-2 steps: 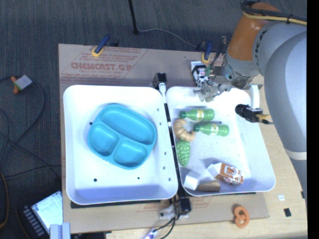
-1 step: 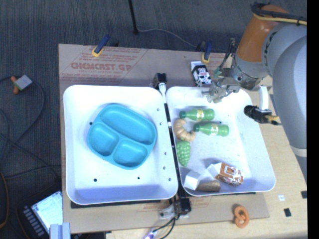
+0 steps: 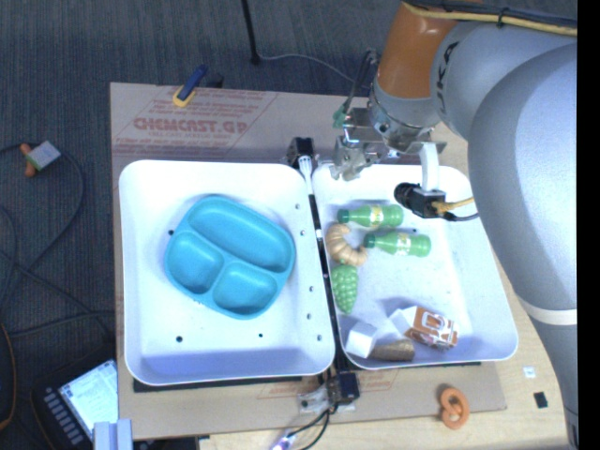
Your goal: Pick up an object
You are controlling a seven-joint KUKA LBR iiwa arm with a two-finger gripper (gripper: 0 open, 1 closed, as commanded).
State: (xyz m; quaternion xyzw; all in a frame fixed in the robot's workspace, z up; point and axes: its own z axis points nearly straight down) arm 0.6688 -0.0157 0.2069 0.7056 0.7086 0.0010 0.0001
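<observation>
1. Arm (image 3: 506, 111): we record smooth grey casing with an orange band, entering from the right above the right bin's far edge.
2. Left bin (image 3: 150, 345): shallow, white, with rounded corners; we find in it a glossy blue sectioned tray (image 3: 230, 254) with three compartments.
3. Right bin (image 3: 487, 317): of the same make, it holds the pickable objects.
4. Brown board (image 3: 197, 125) under the bins: we read faint red lettering, "CHEMCAST GP".
5. Gripper (image 3: 354, 162): a metallic assembly over the right bin's far left corner; we cannot tell how its fingers stand or whether they hold anything.
6. Two green bottles (image 3: 386, 230) with yellow labels, lying flat in the right bin, print too small for us to read.
7. Knobbly green piece (image 3: 345, 287) and tan curved piece (image 3: 339, 245), against the bin's left wall.
8. Small orange-and-white box (image 3: 433, 327), near front; its writing is illegible.
</observation>
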